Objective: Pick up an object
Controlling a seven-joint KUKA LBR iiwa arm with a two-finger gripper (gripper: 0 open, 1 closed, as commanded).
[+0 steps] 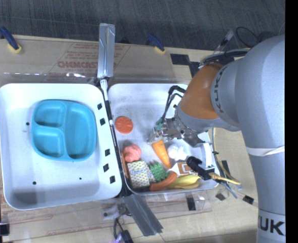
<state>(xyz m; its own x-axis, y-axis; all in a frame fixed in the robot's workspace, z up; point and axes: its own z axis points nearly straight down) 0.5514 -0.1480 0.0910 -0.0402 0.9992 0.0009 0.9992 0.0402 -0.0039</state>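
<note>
overhead, two shallow white bins [7, 135], one blue plastic divided tray [64, 129], one orange plastic carrot [161, 153] beneath the gripper [160, 131], jaws' state unclear

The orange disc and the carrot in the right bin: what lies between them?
In the camera view, bare white bin floor separates the orange disc from the carrot.

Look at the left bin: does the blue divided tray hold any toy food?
No, the blue divided tray in the left bin has bare compartments.
</note>
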